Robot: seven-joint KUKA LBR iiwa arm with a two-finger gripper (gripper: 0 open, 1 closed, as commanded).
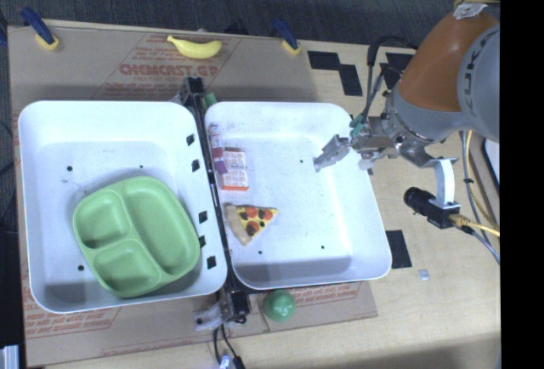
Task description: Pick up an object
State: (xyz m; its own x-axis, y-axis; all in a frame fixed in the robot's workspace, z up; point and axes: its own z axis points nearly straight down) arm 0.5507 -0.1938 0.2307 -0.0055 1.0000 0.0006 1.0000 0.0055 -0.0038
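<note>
Flat toy pizza slice of orange and yellow plastic [250, 221] lying on the floor of the right-hand shallow white bin [365, 240], near its left wall; small flat packet with a red and white label [231, 167] just above it, close to the same wall. Well apart from both, near the bin's upper right corner, grey two-finger gripper [327, 156] poised above bare white floor. Likely trouble: descent here closing on nothing; both items thin and flat, hard to pinch, prone to sliding against the wall. Jaws: spread impossible to tell at this angle; nothing seen between them, nothing touched. Green three-compartment plastic plate [134, 235] in the left white bin [34, 189]; yellow toy banana [195, 45] and green ball [278, 304] on the cardboard-covered table [340, 308].
</note>
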